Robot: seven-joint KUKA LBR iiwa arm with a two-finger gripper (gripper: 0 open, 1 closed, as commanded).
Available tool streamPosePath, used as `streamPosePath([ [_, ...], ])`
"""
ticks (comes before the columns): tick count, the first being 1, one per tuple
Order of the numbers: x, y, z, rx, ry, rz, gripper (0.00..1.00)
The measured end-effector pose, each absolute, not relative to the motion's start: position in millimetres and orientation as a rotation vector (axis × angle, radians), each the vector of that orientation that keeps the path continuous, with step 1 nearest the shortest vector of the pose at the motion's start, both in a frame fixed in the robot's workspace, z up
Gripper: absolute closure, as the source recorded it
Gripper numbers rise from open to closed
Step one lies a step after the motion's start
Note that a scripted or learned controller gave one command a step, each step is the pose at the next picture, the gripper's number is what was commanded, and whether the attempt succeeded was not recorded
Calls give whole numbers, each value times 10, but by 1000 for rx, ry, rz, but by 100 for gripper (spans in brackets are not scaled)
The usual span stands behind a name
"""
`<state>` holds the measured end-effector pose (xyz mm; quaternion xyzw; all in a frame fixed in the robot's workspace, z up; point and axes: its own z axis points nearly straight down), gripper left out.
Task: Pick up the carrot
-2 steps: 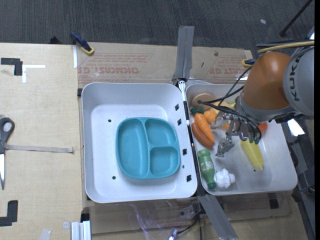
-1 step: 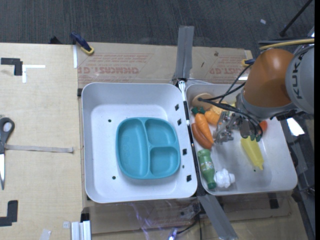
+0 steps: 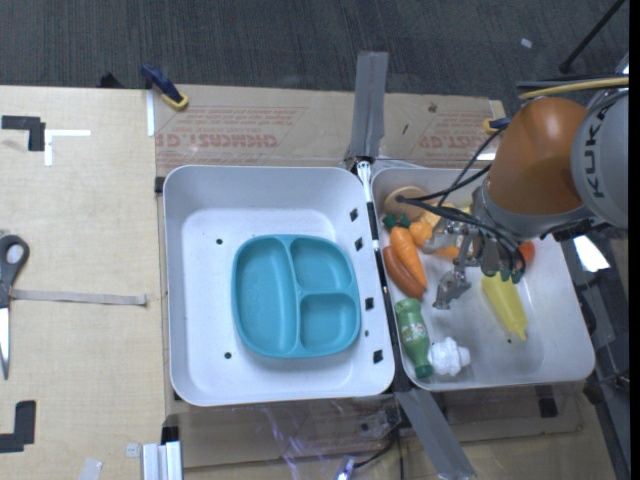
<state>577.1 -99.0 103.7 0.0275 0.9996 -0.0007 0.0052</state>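
The orange carrot [image 3: 405, 261] with a green top lies along the left wall of the right bin [image 3: 545, 363], pointing toward the front. My gripper [image 3: 451, 286] hangs just right of the carrot's lower end, above the bin floor, under the orange-banded wrist. Nothing shows between its fingers, and the carrot lies apart from it.
The right bin also holds a green bottle [image 3: 412, 336], a crumpled white object [image 3: 449, 356], a yellow banana-like piece [image 3: 506, 304], a small orange item [image 3: 424, 231] and a tan cup [image 3: 405, 203] at the back. The left bin [image 3: 200, 358] holds a teal divided plate [image 3: 297, 295].
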Motion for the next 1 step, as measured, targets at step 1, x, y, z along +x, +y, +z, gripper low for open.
streamPosePath([
  [1,5793,-984,1144,82,3124,-4,100],
])
